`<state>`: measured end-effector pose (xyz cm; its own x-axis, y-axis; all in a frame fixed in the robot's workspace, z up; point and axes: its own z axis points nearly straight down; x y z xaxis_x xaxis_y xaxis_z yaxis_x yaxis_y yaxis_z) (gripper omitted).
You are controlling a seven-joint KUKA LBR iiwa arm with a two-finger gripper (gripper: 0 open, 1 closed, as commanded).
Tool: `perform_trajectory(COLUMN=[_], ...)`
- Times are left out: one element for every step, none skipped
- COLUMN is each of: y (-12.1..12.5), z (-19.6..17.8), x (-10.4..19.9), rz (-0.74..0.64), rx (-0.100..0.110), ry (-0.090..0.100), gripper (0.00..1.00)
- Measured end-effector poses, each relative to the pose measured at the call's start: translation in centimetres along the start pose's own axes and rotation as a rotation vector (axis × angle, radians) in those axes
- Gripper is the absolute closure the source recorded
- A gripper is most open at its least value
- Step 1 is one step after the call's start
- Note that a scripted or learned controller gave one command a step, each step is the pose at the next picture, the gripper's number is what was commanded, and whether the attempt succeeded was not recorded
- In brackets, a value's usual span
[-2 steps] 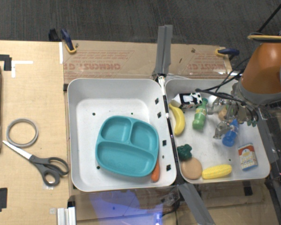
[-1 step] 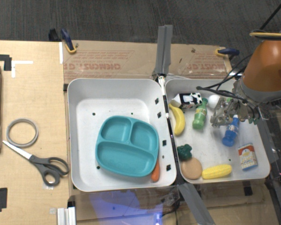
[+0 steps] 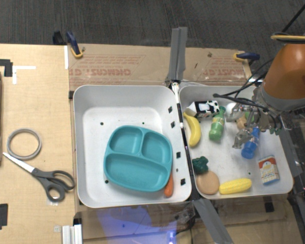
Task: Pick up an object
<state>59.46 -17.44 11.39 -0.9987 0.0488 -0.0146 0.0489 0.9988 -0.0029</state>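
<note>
- Hand [image 3: 245, 127] low over the right bin [image 3: 282, 151], among cables; finger spread cannot be made out, nor any object between them.
- Blue bottle [image 3: 249, 146] lies just under the hand; contact unclear.
- Same bin: green bottle [image 3: 216, 126], banana [image 3: 193, 129], corn [image 3: 235, 186], red-white carton [image 3: 268, 169], print unreadable.
- Left bin [image 3: 86, 136]: teal tray [image 3: 138, 158].
- Cardboard [image 3: 122, 65] behind the bins: red lettering, upside down, illegible.
- Counter [image 3: 30, 105]: scissors [image 3: 43, 176], tape roll [image 3: 24, 143].

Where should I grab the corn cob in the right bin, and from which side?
Grip the corn cob across its middle, coming straight down from above. It lies flat and lengthwise near the bin's front wall, so its long sides are the narrow span; the round tan object sits at its left end, probably blocking an end grasp.
</note>
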Motion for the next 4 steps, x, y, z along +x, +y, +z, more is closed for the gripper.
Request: perform_trajectory(y=[-0.3,-0.3,-0.3,-0.3], z=[2.1,1.1,1.1,0.0], x=[0.4,0.2,0.2,0.1], rz=[0.072,0.07,0.07,0.068], rx=[-0.002,-0.001,-0.001,0.0], ry=[0.011,0.006,0.006,0.001], gripper=[0.0,1.0,0.0,1.0])
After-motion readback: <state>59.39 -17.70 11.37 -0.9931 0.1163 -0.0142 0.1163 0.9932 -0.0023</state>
